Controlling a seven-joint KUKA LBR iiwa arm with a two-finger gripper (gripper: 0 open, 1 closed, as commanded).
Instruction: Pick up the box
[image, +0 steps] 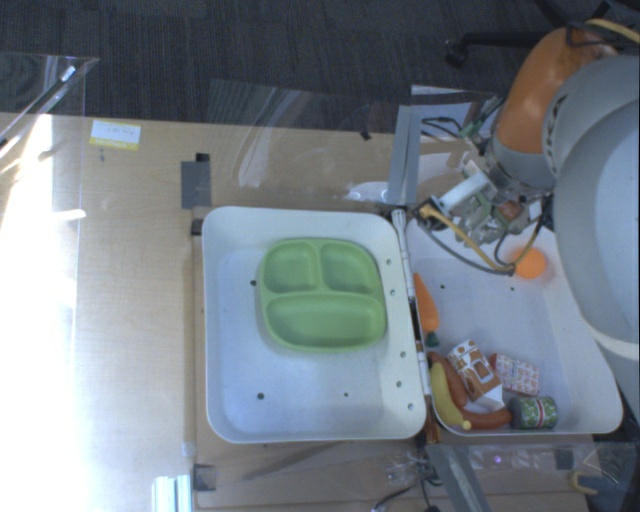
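The box (473, 367) is small, white and red-brown with a printed picture. It lies flat near the front of the right bin (560, 340), among other items. My gripper (482, 212) hangs over the far left corner of that bin, under the orange wrist band, with cables around it. It is well apart from the box, toward the back of the bin. Nothing shows in its grasp.
Beside the box lie a pink patterned packet (518, 374), a green can (533, 411), a banana (443, 394) and a red sausage (482, 420). A carrot (427, 305) rests by the divider, an orange ball (531, 263) near the gripper. A green divided plate (322, 295) sits in the left bin (300, 400).
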